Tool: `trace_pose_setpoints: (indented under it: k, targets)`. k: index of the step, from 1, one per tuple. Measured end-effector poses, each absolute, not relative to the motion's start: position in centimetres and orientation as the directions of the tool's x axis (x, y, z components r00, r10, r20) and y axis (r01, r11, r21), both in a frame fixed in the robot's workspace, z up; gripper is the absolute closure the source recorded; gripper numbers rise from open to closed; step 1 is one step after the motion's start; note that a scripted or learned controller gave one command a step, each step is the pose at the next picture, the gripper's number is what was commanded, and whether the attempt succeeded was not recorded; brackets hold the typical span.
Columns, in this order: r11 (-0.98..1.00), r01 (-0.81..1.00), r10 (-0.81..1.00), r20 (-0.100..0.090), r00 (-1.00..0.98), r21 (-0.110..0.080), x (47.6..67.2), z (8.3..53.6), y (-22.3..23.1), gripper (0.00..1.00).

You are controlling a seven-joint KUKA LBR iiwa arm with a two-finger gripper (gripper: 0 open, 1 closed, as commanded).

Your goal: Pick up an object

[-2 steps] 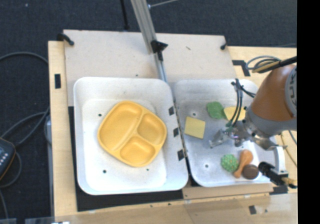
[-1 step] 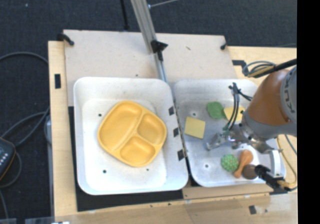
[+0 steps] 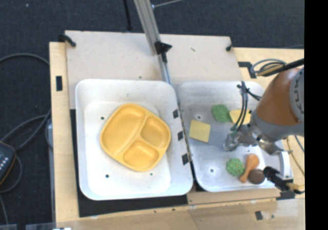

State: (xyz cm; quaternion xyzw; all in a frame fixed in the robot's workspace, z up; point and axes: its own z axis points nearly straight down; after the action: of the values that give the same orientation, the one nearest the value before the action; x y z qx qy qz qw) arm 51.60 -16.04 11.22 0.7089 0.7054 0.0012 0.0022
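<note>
Left bin (image 3: pixel 92 96): shallow white plastic, holding a glossy yellow three-compartment plate (image 3: pixel 135 136).
Right bin (image 3: pixel 205 172): pale yellow square sponge (image 3: pixel 200 131), two bumpy green lumps (image 3: pixel 221 113) (image 3: pixel 235 167), orange carrot-shaped toy (image 3: pixel 250 165), dark brown rounded piece (image 3: pixel 256 176).
Pincer (image 3: pixel 231 143): low over the right bin's middle, between the objects; grip state cannot be told.
Writing: none legible.

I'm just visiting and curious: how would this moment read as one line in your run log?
arm: over right bin | gripper: low, between yellow block and green pieces | held: nothing seen | left bin: yellow tray
</note>
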Motion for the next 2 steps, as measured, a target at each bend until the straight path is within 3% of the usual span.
trace_pose_setpoints:
  k: [2]
  targets:
    - [0.004, 1.0, 1.0, -0.002, -0.004, 0.008, 52.9, 21.8, -15.0, 1.0]
